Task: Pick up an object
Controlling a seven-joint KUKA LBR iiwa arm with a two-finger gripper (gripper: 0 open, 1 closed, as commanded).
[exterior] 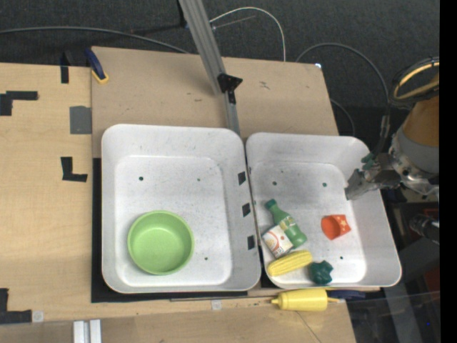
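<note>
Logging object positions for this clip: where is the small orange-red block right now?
The small orange-red block lies in the right white bin, toward its right side, apart from the green bottle to its left and below the gripper.

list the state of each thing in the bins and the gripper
green bowl: upright, in left bin
green bottle: lying down, in right bin
can: on its side, against the bottle
corn: lying flat, near front wall
orange piece: resting alone
dark green piece: beside the corn
gripper: over right bin's edge, holding nothing
</note>
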